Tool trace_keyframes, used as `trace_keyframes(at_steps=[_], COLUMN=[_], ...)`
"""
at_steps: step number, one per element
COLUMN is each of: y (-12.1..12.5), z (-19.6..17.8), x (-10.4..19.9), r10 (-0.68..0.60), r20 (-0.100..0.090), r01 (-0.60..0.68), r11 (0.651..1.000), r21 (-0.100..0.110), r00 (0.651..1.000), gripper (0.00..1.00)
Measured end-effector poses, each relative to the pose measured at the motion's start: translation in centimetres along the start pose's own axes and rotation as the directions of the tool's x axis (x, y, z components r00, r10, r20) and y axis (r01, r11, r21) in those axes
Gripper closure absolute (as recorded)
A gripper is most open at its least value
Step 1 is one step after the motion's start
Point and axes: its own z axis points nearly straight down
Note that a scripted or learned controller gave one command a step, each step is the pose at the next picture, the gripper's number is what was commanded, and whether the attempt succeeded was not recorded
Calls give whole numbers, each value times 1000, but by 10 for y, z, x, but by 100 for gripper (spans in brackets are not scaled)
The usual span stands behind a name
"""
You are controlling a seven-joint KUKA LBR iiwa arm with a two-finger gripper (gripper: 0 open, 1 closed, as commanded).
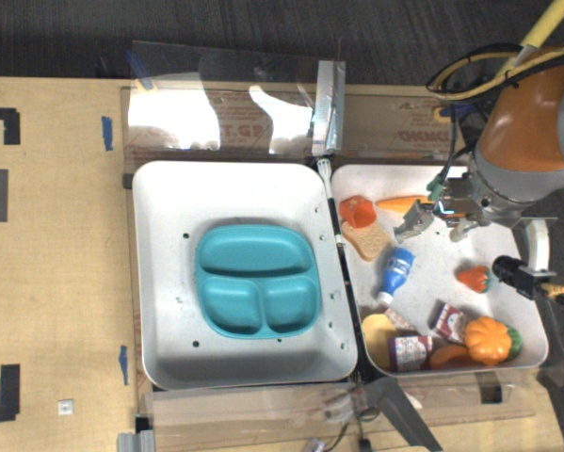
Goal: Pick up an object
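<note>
Presently the arm (526,130) reaches over the right bin (536,347), gripper (439,220) spread wide and holding nothing, just above the blue bottle (395,271).

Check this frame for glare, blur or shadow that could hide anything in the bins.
Camera view: strong glare on the clear panel behind the left bin washes out the cardboard there; the teal tray and the right bin's items, such as the blue bottle and small pumpkin, read sharply; the gripper is slightly soft, casting a faint shadow.
</note>
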Motion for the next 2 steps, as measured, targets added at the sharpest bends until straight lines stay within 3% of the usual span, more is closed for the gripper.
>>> trace_keyframes(at_steps=[1,2], y=[14,14], z=[115,106], x=[1,-1], r10=[-77,-73], r20=[1,2], r01=[77,73], r11=[997,997], r21=[-6,-7], r00=[997,997], gripper=[0,100])
